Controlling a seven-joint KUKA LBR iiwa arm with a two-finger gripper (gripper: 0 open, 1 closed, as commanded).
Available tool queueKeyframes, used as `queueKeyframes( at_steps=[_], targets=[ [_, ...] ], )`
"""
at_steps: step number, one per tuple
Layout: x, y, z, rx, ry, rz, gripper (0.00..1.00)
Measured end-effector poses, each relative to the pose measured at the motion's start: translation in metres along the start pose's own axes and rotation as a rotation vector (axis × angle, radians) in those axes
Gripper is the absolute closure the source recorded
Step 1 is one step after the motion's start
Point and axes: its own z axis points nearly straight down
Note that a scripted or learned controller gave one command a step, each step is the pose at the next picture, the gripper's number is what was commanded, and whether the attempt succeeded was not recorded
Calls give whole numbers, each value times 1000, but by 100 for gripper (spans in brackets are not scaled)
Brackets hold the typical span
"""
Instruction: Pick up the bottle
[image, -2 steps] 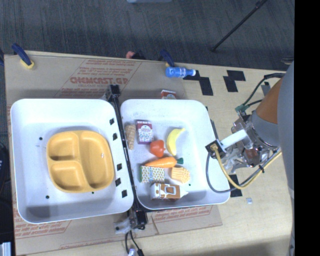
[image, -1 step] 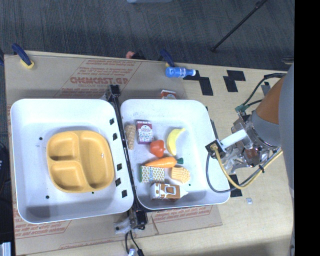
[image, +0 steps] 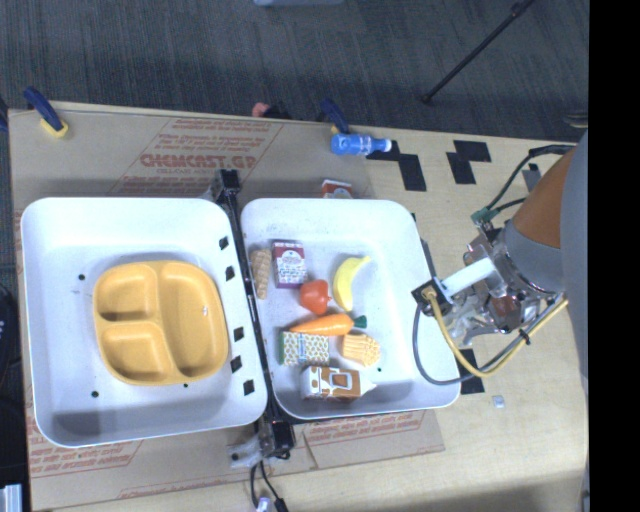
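A small blue bottle (image: 357, 145) lies on its side on the bench, beyond the far rim of the right bin (image: 425, 262). My gripper (image: 478, 315) hangs off the arm at the right, just outside that bin's right wall and well short of the bottle. Cables loop around the gripper and hide its tips. Nothing shows held in it.
The right bin holds a red box (image: 289, 264), banana (image: 347, 280), tomato (image: 314, 295), carrot (image: 322, 325), cracker (image: 261, 273), two patterned blocks and a brown carton (image: 333, 382). A yellow divided tray (image: 160, 320) sits in the left bin (image: 50, 230). Blue clamps (image: 334, 115) grip the far edge.
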Motion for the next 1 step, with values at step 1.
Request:
queueKeyframes(
  at_steps=[1],
  targets=[
    [0, 0, 1, 3, -1, 0, 100]
  ],
)
